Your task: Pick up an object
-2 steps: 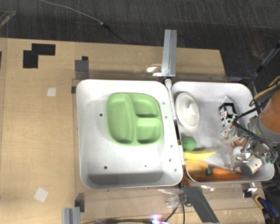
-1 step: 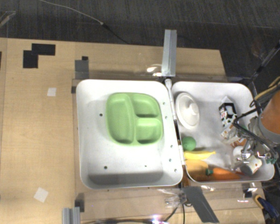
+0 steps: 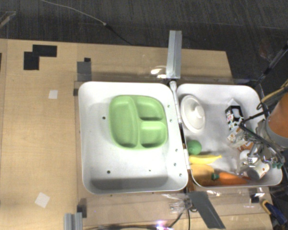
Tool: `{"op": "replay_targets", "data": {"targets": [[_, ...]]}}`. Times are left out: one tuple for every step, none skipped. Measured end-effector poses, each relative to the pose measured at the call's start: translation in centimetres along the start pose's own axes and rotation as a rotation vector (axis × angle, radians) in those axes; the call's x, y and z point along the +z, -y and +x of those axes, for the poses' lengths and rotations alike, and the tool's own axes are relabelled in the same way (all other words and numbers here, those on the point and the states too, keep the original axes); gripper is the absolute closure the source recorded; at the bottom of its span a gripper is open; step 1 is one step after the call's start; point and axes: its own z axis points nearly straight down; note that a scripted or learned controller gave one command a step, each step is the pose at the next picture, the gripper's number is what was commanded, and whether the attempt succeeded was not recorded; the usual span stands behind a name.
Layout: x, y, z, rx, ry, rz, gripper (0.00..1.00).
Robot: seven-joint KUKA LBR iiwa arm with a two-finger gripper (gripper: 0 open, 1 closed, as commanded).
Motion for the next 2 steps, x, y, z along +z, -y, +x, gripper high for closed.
{"op": "replay_targets", "data": {"targets": [[0.00,0.02,0.01,0.017,0.000,0.000,0.00],[0.00,0.11,0.01,-0.002,0.001,0.002,0.00]]}}
